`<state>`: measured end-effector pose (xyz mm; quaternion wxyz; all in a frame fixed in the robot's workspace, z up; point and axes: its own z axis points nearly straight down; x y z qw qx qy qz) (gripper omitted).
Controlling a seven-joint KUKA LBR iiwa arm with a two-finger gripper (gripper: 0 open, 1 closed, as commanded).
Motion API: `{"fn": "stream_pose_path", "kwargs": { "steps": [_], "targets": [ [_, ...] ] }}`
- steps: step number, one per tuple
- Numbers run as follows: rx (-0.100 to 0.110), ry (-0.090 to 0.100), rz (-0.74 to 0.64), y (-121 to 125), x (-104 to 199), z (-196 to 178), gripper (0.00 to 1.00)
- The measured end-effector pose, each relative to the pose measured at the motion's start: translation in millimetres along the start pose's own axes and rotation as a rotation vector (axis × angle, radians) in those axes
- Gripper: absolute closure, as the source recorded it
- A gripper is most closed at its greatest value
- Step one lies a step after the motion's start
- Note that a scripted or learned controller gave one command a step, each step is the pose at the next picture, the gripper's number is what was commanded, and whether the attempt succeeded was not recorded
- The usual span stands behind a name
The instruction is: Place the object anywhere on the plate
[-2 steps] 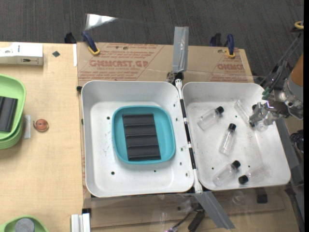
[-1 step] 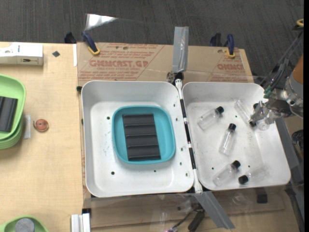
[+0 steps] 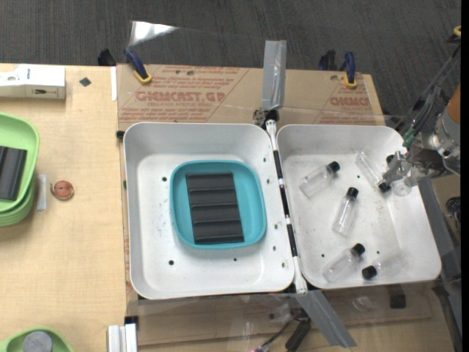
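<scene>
While I watch from the fixed camera above the bench, I see the two white bins side by side, the left bin [image 3: 146,270] holding a teal plate [image 3: 218,204] at its middle. On that plate lies a dark ribbed block [image 3: 214,207], set square and running lengthwise toward me. The right bin [image 3: 410,262] carries several clear vials with black caps, all lying on their sides. One vial [image 3: 319,176] rests near the upper left of that bin, a second [image 3: 345,210] lies near the middle, tilted, and a third [image 3: 343,261] sits near the front edge with a loose black cap [image 3: 369,272] just beside it. Another clear vial [image 3: 368,167] lies toward the upper right, close to the arm. My gripper [image 3: 401,173] hangs at the right bin's right wall, low over its upper right corner, with a clear vial with a dark cap [image 3: 388,185] right at its tip. The view is too blurred there for me to say whether that vial sits between the fingers or merely under them, so I cannot tell the state of the claw. Every vial I can make out is in the right bin, well apart from the plate. Off to the left on the wooden bench I see a green tray [image 3: 20,163] and a small copper-coloured disc [image 3: 63,190].
</scene>
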<state>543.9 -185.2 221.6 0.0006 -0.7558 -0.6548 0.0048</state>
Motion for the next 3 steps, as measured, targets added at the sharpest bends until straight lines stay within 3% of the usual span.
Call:
{"fn": "stream_pose_path", "kwargs": {
  "steps": [1, 2, 3],
  "targets": [
    [0.000, 0.000, 0.000, 0, 0, 0, 0.00],
    [-0.005, 0.004, 0.047, 10, -15, -99, 0.00],
    [-0.005, 0.004, 0.085, 45, -21, -193, 0.00]
  ]
}}
